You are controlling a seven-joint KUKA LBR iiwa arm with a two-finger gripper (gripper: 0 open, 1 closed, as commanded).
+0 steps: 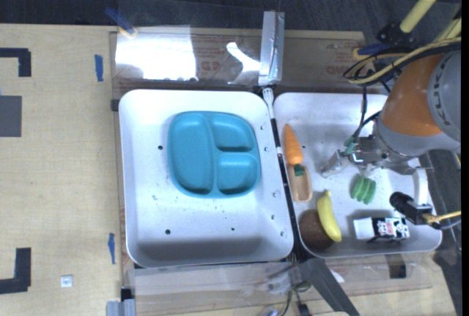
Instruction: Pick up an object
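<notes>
— How far along are we with the pick?

— At the start, we judge. Nearest us in the right bin [322, 108] lie a brown round thing [314, 231], a banana [329, 216] leaning on it, and a small white box [379, 227]. All three rest on the bin floor.

— And the gripper?

— Just past those, the gripper [350, 158] hangs low over the middle of that bin. We cannot tell whether it is open or closed, and we see nothing in its hold. The green ridged piece [362, 188] lies just beside it on our side, so we take that as the likeliest object. Closing on it and lifting it are both left to do.

— What crowds us?

— Little. The white box sits near the green piece. A carrot [292, 145] and a tan stick [300, 183] lie along the left wall, apart from the gripper. In the left bin [133, 160] we see a blue divided plate [214, 153], and behind both bins a clear sheet [190, 50].
</notes>
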